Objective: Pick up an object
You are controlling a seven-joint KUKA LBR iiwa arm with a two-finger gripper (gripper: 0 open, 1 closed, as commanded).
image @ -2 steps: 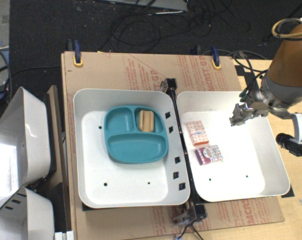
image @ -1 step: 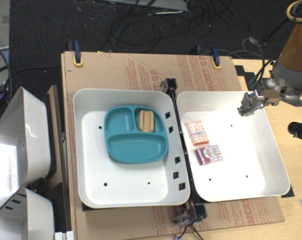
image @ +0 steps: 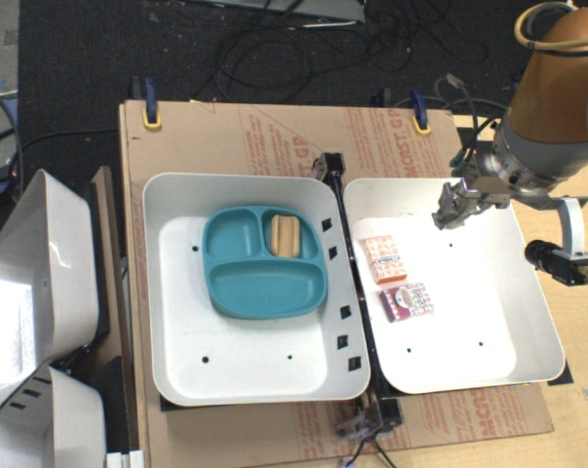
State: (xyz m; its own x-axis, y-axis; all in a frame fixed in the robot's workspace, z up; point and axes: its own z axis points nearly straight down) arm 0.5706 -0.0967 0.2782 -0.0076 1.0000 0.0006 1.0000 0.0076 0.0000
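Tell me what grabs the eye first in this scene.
The teal tray in the left bin stands out most, with a tan block in its upper right compartment. In the right bin, two small packets lie near its left wall. The hand hovers over that bin's upper part, apart from both packets.

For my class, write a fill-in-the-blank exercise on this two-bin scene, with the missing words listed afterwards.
1. The teal divided plate lies in the ____ bin.
2. The tan block sits in one of the plate's ____ compartments.
3. The right bin holds ____ small packets, one orange-and-white and one purple-and-white.
4. The gripper hovers over the ____ bin.

Missing words: left; upper; two; right
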